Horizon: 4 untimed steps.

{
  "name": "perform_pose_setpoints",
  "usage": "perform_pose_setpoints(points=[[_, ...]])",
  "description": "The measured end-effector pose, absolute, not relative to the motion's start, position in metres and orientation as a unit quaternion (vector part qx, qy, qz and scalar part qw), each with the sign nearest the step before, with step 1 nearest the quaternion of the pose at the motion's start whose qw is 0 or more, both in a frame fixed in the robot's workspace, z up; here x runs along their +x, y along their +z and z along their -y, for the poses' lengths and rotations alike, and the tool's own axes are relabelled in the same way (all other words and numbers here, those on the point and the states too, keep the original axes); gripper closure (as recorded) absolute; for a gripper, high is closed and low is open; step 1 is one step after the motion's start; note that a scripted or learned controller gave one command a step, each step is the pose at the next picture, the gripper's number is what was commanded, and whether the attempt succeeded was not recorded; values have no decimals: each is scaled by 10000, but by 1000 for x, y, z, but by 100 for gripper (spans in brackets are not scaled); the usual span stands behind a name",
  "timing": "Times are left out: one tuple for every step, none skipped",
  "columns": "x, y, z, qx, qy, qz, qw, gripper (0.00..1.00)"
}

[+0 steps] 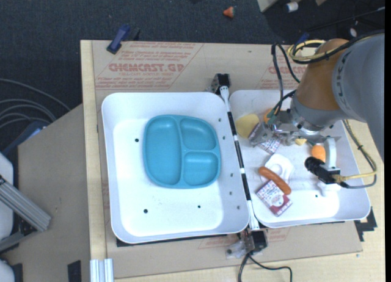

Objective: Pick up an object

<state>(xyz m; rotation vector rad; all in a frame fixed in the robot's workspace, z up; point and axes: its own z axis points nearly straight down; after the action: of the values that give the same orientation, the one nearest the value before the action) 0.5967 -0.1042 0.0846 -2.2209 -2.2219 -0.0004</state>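
1. Packet (269, 145), small and pale: flat on the floor of the right bin (336, 207), near its left wall and just beside the gripper (267, 133); probably the thing to lift.
2. Best approached straight down and centred on the packet, clear of the yellow lump (247, 125) just up-left and the white cup (281, 166) just below.
3. Worth going low before closing: looks thin and flat, so likely to slide away from a shallow pinch.
4. Worth lifting slowly, with a check that the packet comes up too.
5. Cannot tell whether the gripper is spread or closed; tips lost among bright metal under the wrist.
6. Cannot tell either whether touching the packet or hovering over it.
7. Upper edge of the packet partly covered by the gripper; print on it too small to read.
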Motion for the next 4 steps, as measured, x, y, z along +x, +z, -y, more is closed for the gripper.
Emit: perform_pose_setpoints(points=[[597, 95, 104, -7073, -7, 7070, -5, 100], [542, 257, 17, -7068, -3, 7074, 3, 100], [493, 275, 46, -7073, 9, 7069, 14, 100], [479, 284, 14, -7068, 9, 7074, 19, 100]])
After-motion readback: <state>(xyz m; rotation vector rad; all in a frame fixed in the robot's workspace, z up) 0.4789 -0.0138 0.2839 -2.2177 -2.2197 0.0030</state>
